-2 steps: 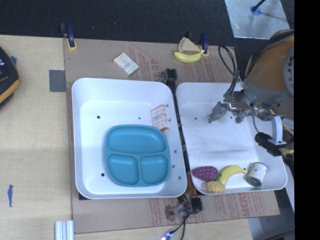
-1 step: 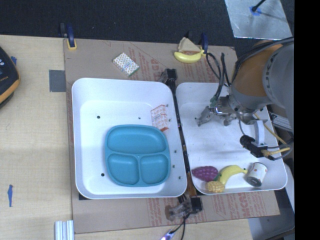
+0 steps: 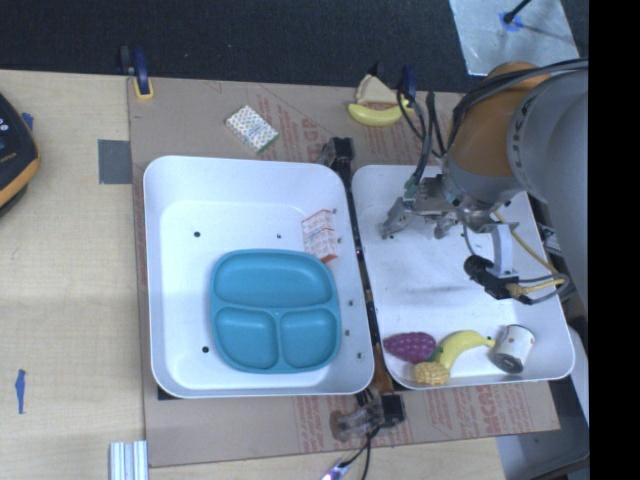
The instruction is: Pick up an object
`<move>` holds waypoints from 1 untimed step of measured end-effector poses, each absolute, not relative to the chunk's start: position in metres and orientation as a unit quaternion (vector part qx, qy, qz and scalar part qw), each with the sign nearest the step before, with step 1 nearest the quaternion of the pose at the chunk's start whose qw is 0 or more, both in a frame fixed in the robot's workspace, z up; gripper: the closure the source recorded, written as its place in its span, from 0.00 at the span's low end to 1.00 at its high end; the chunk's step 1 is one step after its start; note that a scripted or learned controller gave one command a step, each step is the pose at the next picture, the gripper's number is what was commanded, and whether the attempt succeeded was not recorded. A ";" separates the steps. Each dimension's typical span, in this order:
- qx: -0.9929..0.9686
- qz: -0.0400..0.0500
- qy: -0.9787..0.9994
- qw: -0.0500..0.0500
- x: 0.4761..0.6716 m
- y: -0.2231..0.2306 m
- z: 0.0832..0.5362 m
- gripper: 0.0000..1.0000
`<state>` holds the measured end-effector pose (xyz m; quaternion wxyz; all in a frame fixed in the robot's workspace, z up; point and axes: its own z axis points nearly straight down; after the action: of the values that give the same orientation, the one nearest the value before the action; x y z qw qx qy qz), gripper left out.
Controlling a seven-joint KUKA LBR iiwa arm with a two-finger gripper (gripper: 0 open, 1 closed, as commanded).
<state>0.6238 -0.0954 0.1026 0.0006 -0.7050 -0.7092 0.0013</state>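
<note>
My gripper (image 3: 414, 228) hangs over the upper part of the right bin (image 3: 420, 278), its two fingers spread open with nothing between them. Along that bin's front edge lie a purple toy fruit (image 3: 410, 346), a yellow banana (image 3: 462, 346), a small yellow corn-like piece (image 3: 431, 373) and a white and grey cylinder (image 3: 512, 348). All of these sit well in front of the gripper, apart from it. The left bin (image 3: 180, 228) holds a blue divided plate (image 3: 275, 310) and a red and white packet (image 3: 320, 234) near its right wall.
Outside the bins, a second banana (image 3: 378, 111) and a patterned packet (image 3: 251, 127) rest on the cardboard at the back. A black and yellow device (image 3: 15, 148) sits at the far left. The arm's cables (image 3: 510, 278) hang over the right bin's right side.
</note>
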 end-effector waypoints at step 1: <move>-0.706 0.000 -0.708 0.000 0.657 -0.142 0.203 0.00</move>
<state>0.6568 -0.1417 0.2034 -0.0004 -0.7061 -0.7081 0.0005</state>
